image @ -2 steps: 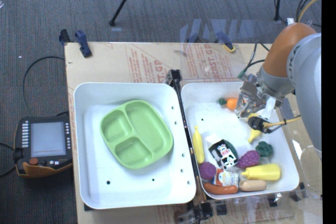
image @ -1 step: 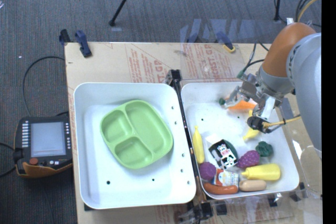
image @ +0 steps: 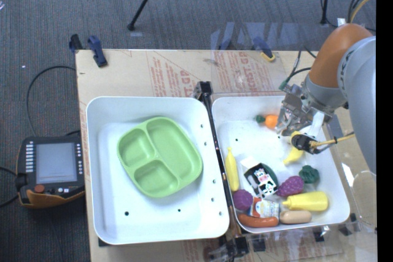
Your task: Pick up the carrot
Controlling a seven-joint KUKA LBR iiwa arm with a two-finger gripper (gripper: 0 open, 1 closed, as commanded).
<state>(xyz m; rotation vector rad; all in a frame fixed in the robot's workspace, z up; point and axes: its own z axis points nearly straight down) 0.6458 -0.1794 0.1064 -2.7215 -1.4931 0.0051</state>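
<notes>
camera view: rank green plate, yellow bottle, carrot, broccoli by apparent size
1. green plate, by far the largest
2. yellow bottle
3. broccoli and carrot: both small and look alike; the carrot is partly hidden by the gripper, so unranked.

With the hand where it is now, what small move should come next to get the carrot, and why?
Probably a short shift toward the left bin, then down. The hand sits just beside the carrot at the right bin's far end, and nothing shows between its fingers.
</notes>
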